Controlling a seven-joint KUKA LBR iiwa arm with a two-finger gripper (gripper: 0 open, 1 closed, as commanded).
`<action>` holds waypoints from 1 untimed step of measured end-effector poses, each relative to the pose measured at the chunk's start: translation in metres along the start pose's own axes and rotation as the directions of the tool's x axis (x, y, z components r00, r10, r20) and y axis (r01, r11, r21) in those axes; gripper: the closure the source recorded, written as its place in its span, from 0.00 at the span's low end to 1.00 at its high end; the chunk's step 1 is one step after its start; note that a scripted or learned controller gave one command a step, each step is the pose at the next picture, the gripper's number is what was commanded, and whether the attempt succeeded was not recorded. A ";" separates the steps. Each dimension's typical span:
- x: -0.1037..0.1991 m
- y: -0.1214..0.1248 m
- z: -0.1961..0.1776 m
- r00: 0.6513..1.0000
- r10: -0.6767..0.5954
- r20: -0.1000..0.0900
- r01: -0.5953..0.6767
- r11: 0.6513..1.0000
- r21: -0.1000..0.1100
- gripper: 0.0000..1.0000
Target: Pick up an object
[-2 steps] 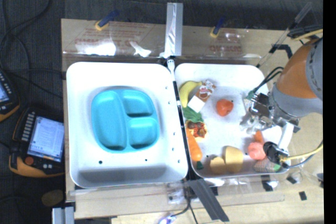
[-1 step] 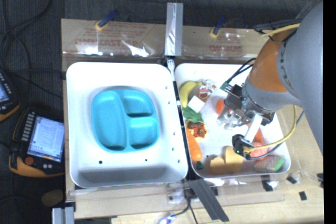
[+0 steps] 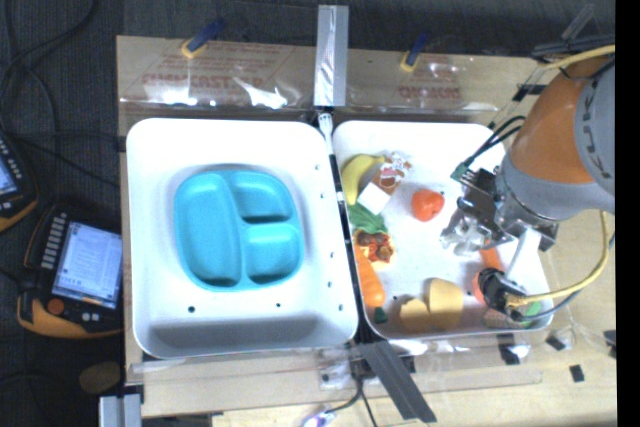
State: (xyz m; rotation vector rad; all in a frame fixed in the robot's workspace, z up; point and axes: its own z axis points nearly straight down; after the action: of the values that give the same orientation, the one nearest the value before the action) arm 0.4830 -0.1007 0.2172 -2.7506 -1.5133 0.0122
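Camera view puts your claw (image 3: 468,233) low in the right bin (image 3: 437,130), just right of the red tomato (image 3: 428,204). You cannot tell how it stands; nothing visible in it. That tomato lies nearest, slightly up and left, with no long axis.

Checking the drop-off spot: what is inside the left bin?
In the left bin lies a blue divided tray, its three compartments bare. Whatever the tray covers on the bin floor cannot be seen.
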 end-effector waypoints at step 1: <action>0.030 0.040 0.097 0.995 0.102 0.001 -0.102 0.995 0.001 1.00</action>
State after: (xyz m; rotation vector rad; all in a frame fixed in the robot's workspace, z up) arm 0.5320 -0.0968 0.1196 -2.8239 -1.3706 0.0142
